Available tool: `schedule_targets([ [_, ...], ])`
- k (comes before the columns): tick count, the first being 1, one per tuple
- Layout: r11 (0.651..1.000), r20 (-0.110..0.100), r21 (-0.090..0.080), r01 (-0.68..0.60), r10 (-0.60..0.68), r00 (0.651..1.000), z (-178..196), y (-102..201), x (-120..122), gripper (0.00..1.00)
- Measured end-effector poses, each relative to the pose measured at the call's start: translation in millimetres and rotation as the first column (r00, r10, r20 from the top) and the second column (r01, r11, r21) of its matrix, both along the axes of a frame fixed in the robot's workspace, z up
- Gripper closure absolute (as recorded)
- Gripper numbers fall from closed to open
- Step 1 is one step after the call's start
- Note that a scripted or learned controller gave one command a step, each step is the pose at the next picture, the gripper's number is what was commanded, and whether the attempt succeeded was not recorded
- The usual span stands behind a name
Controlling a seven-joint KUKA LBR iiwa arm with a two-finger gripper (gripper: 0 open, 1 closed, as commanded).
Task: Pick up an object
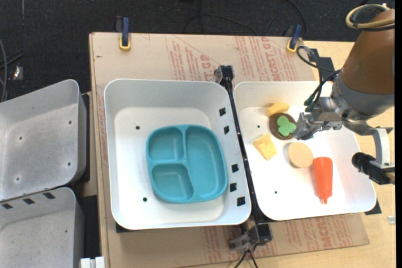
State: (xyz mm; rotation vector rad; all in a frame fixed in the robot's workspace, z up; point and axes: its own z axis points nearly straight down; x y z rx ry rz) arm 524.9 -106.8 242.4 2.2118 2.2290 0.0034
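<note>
Hand (304, 127) low beside green-topped brown piece (284, 126).

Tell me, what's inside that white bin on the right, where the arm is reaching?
The right bin holds an orange carrot-shaped toy, a round tan piece, a yellow wedge, and a brown item topped with green. The gripper covers that item's edge, so anything beneath it is hidden.

Glossy plastic teal tray (186, 164), matt white bins (119, 103), cardboard base (188, 53)
</note>
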Motion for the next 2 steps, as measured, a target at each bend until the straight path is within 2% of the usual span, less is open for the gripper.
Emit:
schedule_targets([
  [1, 1.000, 0.000, 0.000, 0.000, 0.000, 1.000, 7.9, 52.9, 21.5, 1.00],
  [2, 1.000, -0.001, -0.001, 0.003, -0.003, 1.000, -6.6, 100.0, 43.6, 1.00],
])
